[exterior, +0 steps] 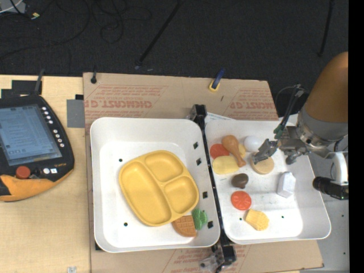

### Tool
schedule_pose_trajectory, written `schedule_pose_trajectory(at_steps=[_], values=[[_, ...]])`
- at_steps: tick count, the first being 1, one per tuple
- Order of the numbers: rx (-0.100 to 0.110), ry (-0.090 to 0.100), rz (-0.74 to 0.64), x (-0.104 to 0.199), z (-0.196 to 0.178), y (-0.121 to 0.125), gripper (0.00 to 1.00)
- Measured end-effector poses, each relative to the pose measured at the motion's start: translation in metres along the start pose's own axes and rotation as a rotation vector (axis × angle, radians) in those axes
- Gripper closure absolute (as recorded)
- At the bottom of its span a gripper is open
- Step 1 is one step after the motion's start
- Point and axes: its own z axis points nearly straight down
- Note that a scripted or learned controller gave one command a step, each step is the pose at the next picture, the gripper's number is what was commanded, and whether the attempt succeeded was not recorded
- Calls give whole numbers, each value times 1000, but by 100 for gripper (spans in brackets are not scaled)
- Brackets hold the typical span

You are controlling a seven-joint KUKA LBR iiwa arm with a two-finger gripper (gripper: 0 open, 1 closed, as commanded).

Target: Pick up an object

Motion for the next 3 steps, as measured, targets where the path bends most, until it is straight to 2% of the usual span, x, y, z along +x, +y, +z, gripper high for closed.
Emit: schedule_pose_trajectory(at_steps=[1, 3], values=[[-12, -2, -2, 0, -7, 2, 0], [-8, -1, -2, 0, 112, -4, 0]])
